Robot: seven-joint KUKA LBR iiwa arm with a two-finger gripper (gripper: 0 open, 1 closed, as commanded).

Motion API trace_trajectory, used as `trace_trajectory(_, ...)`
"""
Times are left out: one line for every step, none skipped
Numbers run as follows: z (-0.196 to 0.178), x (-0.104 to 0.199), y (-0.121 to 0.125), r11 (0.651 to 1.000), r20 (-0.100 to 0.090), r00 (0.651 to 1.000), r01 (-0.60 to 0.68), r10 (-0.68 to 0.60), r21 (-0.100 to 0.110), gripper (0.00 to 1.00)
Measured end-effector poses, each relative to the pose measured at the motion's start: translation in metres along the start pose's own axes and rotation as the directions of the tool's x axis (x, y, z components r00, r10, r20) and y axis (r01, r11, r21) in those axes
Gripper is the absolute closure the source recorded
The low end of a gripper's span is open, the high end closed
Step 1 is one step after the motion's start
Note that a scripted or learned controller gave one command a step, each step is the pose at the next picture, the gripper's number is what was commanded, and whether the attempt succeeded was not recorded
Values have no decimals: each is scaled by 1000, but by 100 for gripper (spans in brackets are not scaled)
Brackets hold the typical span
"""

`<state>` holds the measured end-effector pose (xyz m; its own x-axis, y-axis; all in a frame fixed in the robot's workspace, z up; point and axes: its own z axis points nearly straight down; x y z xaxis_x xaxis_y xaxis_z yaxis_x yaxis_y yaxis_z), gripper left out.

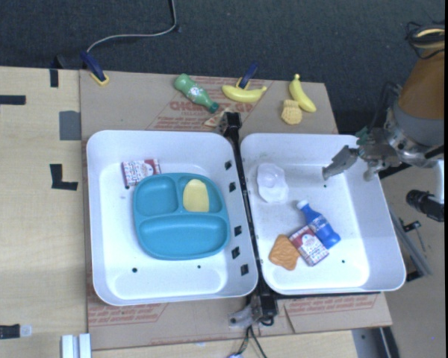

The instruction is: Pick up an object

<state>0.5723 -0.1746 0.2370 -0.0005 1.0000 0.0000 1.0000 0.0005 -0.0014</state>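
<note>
**Hand over the right bin, nothing held**

Hand (349, 162) hovers with fingers spread wide, holding nothing. I'd go for the small blue plastic bottle (319, 225) lying below and left of it in the right white bin (373, 222): probably light, rigid, a bit slick, best pinched across its body. Touching it lies one red-and-white packet (309, 245), beside one orange cracker-shaped piece (284, 253); one clear crumpled cup (271, 183) sits left of my hand.
</note>
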Motion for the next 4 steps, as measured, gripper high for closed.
trace_trajectory(98,38,-4,1000,-2,1000,1,-1,4,0)
trace_trajectory(151,33,-17,1000,0,1000,0,0,-3,0)
trace_trajectory(150,57,-59,1000,3,1000,-1,1,-7,0)
trace_trajectory(141,57,-59,1000,3,1000,-2,2,-8,100)
